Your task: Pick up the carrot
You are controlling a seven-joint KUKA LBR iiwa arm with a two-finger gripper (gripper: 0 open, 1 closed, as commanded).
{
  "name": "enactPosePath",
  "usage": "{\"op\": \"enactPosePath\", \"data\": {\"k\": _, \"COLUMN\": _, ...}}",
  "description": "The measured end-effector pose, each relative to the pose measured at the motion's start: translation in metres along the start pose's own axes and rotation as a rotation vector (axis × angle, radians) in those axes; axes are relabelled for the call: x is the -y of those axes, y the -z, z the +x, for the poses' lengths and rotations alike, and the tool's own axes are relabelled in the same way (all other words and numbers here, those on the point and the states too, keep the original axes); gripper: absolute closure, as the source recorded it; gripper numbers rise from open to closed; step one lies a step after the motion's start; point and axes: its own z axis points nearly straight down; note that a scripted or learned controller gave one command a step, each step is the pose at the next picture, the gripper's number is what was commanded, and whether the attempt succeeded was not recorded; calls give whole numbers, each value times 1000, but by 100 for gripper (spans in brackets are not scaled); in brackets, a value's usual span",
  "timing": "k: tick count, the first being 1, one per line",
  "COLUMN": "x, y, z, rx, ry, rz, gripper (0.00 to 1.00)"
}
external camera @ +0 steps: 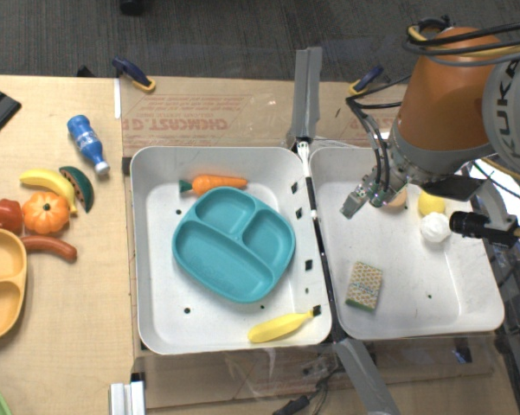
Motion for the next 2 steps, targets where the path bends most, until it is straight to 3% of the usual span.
{"op": "enactPosePath", "data": {"k": 1, "x": 11, "y": -58, "z": -121, "rx": 1, "ry": -106, "rz": 0, "gripper": 100}}
{"op": "enactPosePath", "data": {"k": 2, "x": -35, "y": -45, "z": -7, "rx": 1, "ry": 151, "rz": -2, "gripper": 100}}
